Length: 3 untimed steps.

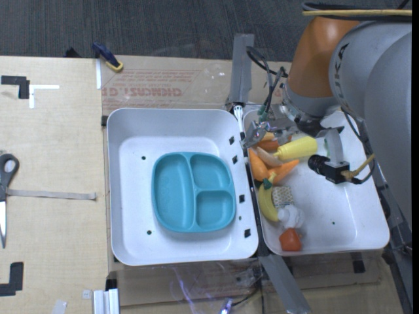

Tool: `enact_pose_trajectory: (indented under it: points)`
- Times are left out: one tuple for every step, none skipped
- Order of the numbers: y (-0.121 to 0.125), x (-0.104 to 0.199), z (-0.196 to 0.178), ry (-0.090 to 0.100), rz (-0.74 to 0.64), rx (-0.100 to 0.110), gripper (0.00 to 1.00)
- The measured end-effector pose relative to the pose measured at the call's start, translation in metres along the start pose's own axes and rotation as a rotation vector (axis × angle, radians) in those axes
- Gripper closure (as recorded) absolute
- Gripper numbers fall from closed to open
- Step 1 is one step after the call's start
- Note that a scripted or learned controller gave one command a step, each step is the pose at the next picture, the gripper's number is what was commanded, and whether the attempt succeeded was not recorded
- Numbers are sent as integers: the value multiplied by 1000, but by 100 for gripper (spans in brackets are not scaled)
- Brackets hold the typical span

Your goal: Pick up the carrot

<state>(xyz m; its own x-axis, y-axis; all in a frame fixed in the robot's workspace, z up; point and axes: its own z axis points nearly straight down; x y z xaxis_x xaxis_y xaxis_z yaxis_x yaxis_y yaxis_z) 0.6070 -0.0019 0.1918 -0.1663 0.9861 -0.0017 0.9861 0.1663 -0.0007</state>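
The carrot (259, 167) lies in the right bin (340, 231) at its left wall, orange and pointing down-left, in a pile with other toy food. A second orange piece (285, 169) lies just right of it. My gripper (260, 133) reaches down at the bin's far left corner, just above the top of the pile and slightly beyond the carrot. The wrist and cables hide its tips. I see nothing held in it.
A yellow corn cob (296, 149), a banana (266, 202), a small bottle (289, 215) and a red tomato (290, 240) share the right bin. The left bin (124, 195) holds a teal divided plate (194, 192). Scissors (5, 175) lie on the bench at the left.
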Motion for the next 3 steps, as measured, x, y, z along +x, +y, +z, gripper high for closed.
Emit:
enact_pose_trajectory:
  points:
    - [-87, -24, 0, 0, -96, 0, 0]
    - [19, -7, 0, 0, -240, 0, 0]
    - [-55, -14, 1, 0, -256, 0, 0]
